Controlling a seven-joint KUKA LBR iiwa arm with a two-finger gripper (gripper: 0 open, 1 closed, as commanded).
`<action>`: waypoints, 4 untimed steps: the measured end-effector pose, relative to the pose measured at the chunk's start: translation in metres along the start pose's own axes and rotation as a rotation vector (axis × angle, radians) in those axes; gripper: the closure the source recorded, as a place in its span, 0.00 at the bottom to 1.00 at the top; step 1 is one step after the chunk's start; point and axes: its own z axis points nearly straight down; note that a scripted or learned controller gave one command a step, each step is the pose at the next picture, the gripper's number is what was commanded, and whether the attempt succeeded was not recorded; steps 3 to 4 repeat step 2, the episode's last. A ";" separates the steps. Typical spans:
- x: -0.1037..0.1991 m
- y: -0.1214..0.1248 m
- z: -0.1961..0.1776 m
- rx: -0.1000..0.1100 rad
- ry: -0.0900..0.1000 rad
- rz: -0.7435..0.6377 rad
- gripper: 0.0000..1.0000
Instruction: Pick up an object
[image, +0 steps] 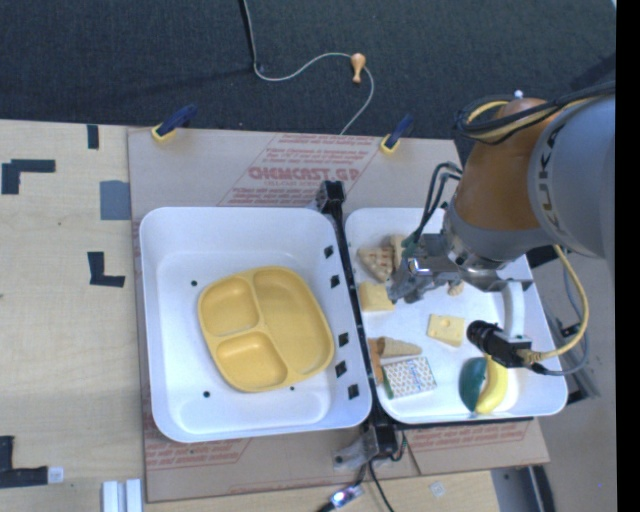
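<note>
Bench: a pale wooden surface with black marks, carrying a cardboard sheet held by two blue and yellow clamps at its far edge.
Left bin: a shallow white bin resting on the cardboard.
Yellow tray: a plate with three compartments, lying flat in the middle of the left bin.
Right bin: a shallow white bin touching the left bin along a black divider.
Objects in the right bin: a tan lumpy piece at the far left; a pale yellow slab just nearer; a tan wedge and a blue-patterned square near the front left; a yellow block in the middle; a banana with a green piece at the near right.
Arm: grey with an orange band, reaching in from the right over the right bin.
Gripper: low over the bin's far left, beside the tan lumpy piece and the pale slab; whether its jaws are released or clenched cannot be told.
</note>
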 end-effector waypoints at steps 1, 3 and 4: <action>0.000 0.005 -0.011 -0.003 0.001 -0.001 1.00; -0.003 -0.004 0.002 0.000 0.000 0.000 1.00; -0.003 -0.004 0.002 0.000 0.000 0.000 1.00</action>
